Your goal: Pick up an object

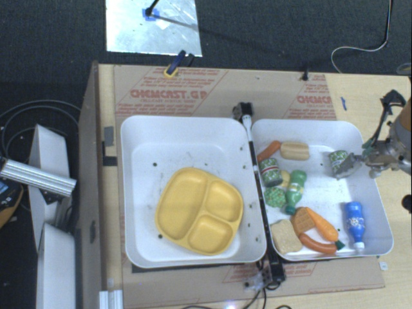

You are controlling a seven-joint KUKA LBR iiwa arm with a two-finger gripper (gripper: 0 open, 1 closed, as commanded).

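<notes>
The right bin (360, 132) holds several toy foods: a bread roll (295, 150), an orange sausage (269, 150), a green-labelled can (270, 171), a green bottle (296, 184), broccoli (275, 197), a carrot (317, 222), a slice of bread (286, 235), a hot dog (317, 243) and a blue bottle (354, 223). A small greenish can (337, 158) lies near the bin's right side. My gripper (351, 166) reaches in from the right edge and sits right against this small can, low in the bin.
The left bin (138, 172) holds a yellow divided plate (199, 210). A black divider clip (244, 112) stands between the bins at the back. Cables and grey metal parts lie off the bench to the left.
</notes>
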